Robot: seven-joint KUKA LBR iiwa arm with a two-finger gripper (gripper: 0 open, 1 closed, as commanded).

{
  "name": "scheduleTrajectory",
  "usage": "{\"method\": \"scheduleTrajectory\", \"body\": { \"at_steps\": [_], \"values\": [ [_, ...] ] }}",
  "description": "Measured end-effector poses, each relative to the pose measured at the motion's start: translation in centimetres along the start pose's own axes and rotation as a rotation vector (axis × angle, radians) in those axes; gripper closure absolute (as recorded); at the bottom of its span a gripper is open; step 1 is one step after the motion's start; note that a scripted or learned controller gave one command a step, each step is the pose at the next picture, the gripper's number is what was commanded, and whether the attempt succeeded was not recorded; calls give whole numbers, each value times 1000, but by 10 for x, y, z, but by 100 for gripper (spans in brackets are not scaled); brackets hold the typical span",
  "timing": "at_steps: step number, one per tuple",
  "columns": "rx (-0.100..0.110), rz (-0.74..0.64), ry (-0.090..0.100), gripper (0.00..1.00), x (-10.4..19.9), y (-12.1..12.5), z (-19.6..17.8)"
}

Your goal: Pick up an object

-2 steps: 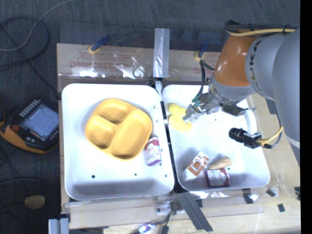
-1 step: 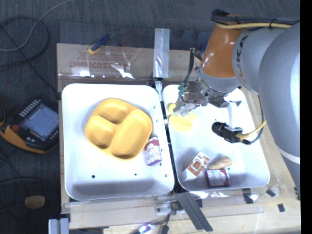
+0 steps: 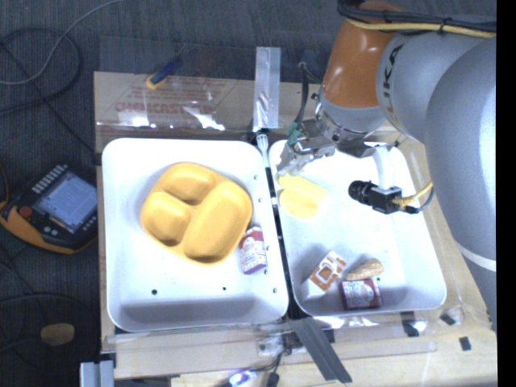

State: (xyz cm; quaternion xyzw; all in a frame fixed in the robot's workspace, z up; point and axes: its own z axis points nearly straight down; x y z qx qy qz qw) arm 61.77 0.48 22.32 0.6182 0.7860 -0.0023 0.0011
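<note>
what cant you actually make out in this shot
- Tool, camera view: small and in front of the arm's wrist, so whether it is open or shut is unclear.
- Pale yellow object in the right bin: its upper edge sits under the tool; contact cannot be judged.
- Small bottle in the left bin: label too small to read.
- Dark red can and orange packet: print blurred.

A handheld control pendant [image 3: 55, 208] is lying left of the bins, and cables [image 3: 48, 51] are trailing across the dark floor beyond it
</note>
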Motion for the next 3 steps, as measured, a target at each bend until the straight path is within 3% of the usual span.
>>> {"method": "scheduleTrajectory", "body": {
  "at_steps": [1, 2, 3],
  "values": [
    [-1, -211, 3, 100, 67, -6, -10],
    [-3, -388, 0, 100, 26, 59, -2],
    [-4, -709, 2, 100, 17, -15, -11]
  ]
}}
